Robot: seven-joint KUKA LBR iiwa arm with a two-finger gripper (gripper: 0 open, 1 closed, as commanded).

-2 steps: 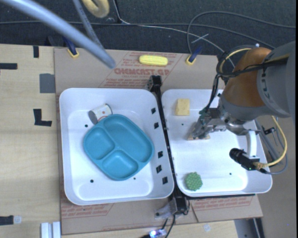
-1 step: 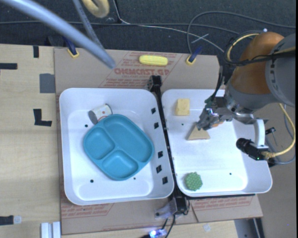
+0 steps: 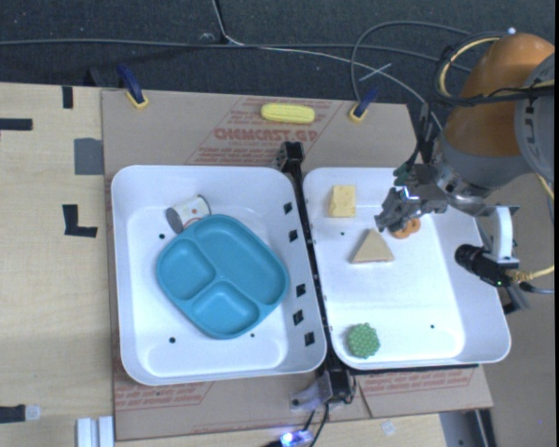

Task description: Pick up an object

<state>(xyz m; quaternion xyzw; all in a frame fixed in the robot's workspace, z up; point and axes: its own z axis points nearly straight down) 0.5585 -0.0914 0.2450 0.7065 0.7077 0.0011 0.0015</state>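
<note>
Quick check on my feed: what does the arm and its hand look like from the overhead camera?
The arm is grey with a rounded orange band above the wrist. Thin dark cables loop around it. The hand is small, dark and metallic, with a black cylindrical fitting on the wrist's side.

Yellow piece (image 3: 287, 113): on cardboard, up-left of the hand (image 3: 398, 215)
Blue clamps (image 3: 133, 88): cardboard's far edge, left of hand
Black tape marks (image 3: 74, 220): wooden surface (image 3: 37, 287), far left of hand
</note>
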